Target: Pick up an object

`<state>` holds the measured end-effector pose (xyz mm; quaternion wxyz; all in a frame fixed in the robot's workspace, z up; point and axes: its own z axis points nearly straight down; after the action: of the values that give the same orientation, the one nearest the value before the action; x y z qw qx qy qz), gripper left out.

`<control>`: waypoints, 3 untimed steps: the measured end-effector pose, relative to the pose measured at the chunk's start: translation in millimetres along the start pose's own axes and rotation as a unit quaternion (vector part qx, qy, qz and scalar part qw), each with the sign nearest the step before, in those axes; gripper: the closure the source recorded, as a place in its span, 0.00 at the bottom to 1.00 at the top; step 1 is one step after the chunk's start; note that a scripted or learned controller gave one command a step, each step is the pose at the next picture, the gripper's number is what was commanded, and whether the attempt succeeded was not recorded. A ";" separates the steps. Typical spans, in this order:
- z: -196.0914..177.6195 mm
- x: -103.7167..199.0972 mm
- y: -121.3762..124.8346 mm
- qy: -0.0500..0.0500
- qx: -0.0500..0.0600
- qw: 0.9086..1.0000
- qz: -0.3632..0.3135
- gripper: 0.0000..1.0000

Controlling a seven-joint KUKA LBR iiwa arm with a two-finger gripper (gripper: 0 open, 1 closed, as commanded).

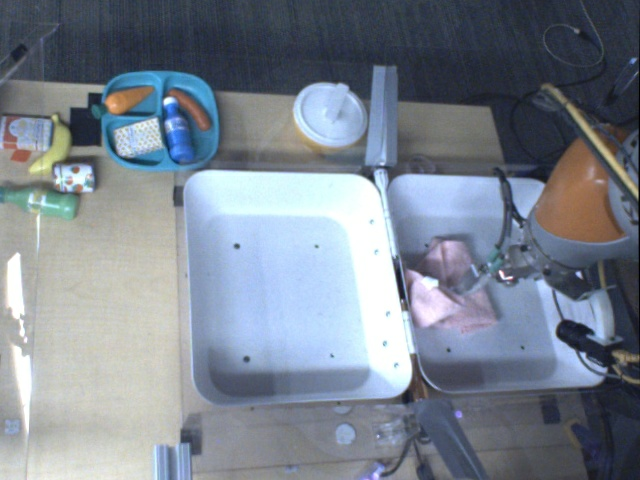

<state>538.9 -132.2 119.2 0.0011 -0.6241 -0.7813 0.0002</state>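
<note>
A crumpled pink cloth [443, 286] lies in the right bin [470, 363], against its left wall. My gripper [478, 276] reaches in from the right and sits low over the cloth's right edge, touching or nearly touching it. The grey arm with its orange band [580, 200] rises behind it at the right.
The left bin [290, 288] sits beside the right one, sharing a middle wall. Beyond the bins stand a white lidded cup [330, 115] and a blue divided tray [160, 118] of toy food. A banana, a can and a green bottle [40, 202] lie at far left.
</note>
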 end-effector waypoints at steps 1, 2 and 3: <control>28.2 -6.8 72.4 -0.003 -0.008 1.000 0.010 0.00; 28.5 0.4 136.1 -0.003 -0.005 1.000 0.014 0.00; 28.2 0.2 86.1 -0.003 -0.007 0.999 0.039 0.00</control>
<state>622.8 -113.0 90.9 -0.0055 -0.6542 -0.7563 -0.0038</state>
